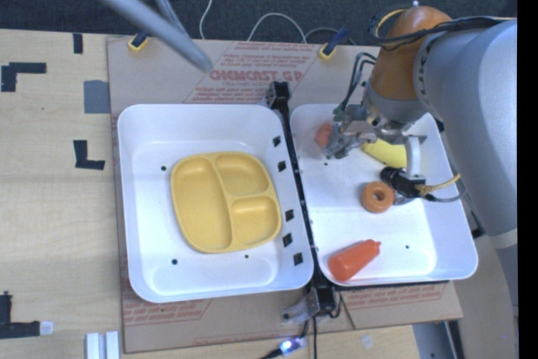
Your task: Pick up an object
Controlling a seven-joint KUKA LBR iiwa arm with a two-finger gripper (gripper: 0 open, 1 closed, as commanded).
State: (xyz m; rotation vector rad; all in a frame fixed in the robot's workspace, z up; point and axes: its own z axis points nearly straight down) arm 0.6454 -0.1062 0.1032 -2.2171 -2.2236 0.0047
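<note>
- Gripper (336, 139) is down at the right bin's (437, 269) far-left corner, beside a small red object (324, 133).
- Jaw state: cannot tell.
- Nothing lifted yet; the grasp remains to be done.

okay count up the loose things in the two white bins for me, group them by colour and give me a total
Yellow: 2, the divided plate in the left bin and the banana in the right bin.
Orange: 2, the doughnut-shaped ring and the carrot.
Red: 1, a small item partly hidden by the gripper.
Total: 5.
</note>
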